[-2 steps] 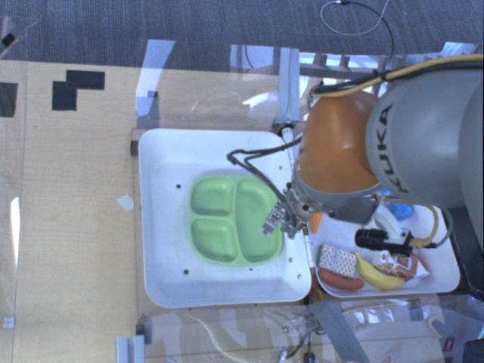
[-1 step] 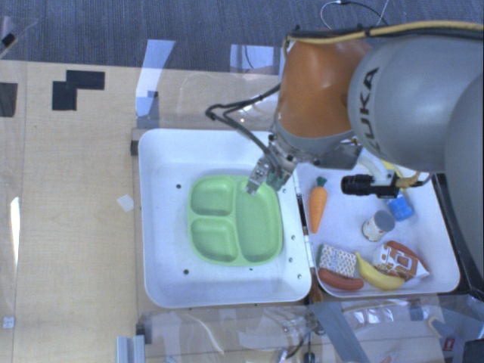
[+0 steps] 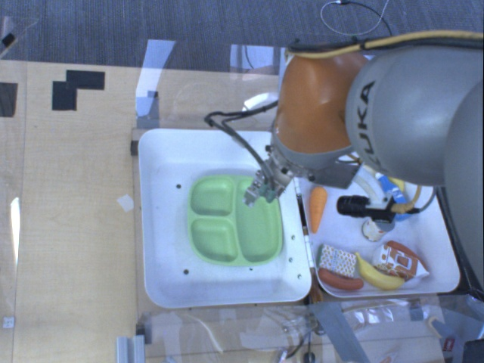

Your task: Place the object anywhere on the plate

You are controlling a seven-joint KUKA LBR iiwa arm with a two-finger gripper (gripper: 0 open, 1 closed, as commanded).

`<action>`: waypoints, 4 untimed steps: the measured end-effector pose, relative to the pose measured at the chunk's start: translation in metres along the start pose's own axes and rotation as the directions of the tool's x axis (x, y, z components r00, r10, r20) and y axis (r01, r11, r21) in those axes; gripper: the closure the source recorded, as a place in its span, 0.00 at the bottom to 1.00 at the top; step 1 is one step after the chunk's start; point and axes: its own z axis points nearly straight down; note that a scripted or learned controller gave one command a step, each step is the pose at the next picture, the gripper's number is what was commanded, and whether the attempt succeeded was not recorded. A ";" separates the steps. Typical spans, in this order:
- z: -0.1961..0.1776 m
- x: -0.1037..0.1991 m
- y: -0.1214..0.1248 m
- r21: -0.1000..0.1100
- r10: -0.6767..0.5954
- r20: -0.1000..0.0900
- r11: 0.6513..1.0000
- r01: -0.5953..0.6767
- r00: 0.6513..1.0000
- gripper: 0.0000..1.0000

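A light green divided plate (image 3: 231, 221) lies in the left white bin (image 3: 162, 225). My gripper (image 3: 257, 193) hangs over the plate's upper right part, at the rim between the large right compartment and the upper left one. The gripper's tip is small and blurred against the green. I make out nothing that is clearly held there. The grey arm with its orange band (image 3: 318, 104) comes in from the right and hides the upper part of the right bin.
The right bin (image 3: 446, 278) holds a carrot (image 3: 318, 207), a banana (image 3: 378, 276), a red sausage (image 3: 342, 281), a patterned packet (image 3: 337, 261), an orange and white snack bag (image 3: 399, 259) and a blue and white item (image 3: 388, 188). A black cable (image 3: 231, 131) loops over the left bin's far edge.
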 end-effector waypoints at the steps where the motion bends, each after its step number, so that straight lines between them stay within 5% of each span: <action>1: 0.100 0.028 -0.006 -0.003 -0.139 0.000 0.990 0.139 0.990 1.00; 2: 0.044 -0.001 0.053 -0.003 0.010 0.002 1.000 -0.010 1.000 1.00; 3: 0.103 0.004 -0.022 0.002 0.011 -0.001 1.000 -0.011 1.000 1.00; 4: 0.013 0.035 -0.001 -0.003 -0.166 0.003 0.986 0.166 0.986 1.00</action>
